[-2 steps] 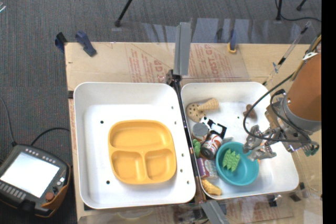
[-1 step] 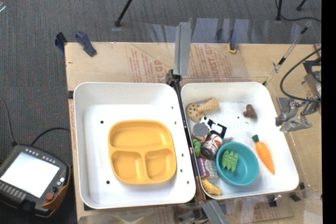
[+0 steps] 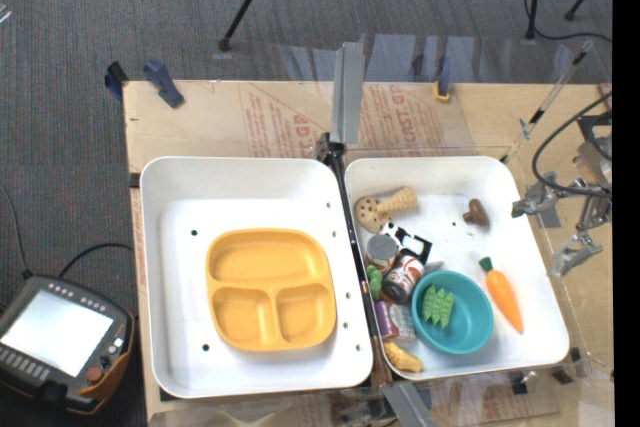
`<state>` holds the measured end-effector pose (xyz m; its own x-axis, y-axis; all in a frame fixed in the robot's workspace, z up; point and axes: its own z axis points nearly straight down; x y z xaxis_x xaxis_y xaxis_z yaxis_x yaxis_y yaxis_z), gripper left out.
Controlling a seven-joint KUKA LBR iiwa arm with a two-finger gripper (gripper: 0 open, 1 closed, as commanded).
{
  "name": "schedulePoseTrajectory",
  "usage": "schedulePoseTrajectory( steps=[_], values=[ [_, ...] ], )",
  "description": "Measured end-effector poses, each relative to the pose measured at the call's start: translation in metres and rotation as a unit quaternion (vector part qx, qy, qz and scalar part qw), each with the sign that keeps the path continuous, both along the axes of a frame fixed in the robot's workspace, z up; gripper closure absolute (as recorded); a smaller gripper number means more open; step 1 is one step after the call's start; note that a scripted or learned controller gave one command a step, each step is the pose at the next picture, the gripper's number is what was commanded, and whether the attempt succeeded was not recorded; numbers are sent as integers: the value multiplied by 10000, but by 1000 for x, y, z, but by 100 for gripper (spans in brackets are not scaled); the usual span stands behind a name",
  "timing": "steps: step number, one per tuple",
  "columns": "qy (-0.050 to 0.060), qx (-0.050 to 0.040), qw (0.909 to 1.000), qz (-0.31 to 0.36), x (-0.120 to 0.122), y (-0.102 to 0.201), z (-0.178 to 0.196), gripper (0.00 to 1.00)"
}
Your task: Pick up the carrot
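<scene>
Carrot (image 3: 503,296) lies by right bin's (image 3: 455,165) right wall, close beside bowl (image 3: 455,320). Gripper (image 3: 577,233) outside that wall; opening indeterminate, nothing visibly held. Risk: fingers strike wall or bowl.

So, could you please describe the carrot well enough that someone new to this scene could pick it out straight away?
Look in the right-hand white bin, the one crowded with small items. Near its right wall, just right of the teal bowl, lies the carrot. It is the only bright orange tapered thing there, with a small green top pointing to the bin's far side, and it lies apart from the clutter on the bin's left side.
</scene>
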<state>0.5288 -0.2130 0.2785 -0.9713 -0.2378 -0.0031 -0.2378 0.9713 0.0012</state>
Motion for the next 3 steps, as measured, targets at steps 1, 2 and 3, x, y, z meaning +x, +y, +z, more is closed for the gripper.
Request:
schedulePoseTrajectory(
  steps=[1,2,3],
  values=[
    [81,33,9998,-181,-24,2,-114,0],
    [56,19,9989,-473,-44,2,-195,0],
    [14,14,9990,-449,-41,3,-182,100]
  ],
)
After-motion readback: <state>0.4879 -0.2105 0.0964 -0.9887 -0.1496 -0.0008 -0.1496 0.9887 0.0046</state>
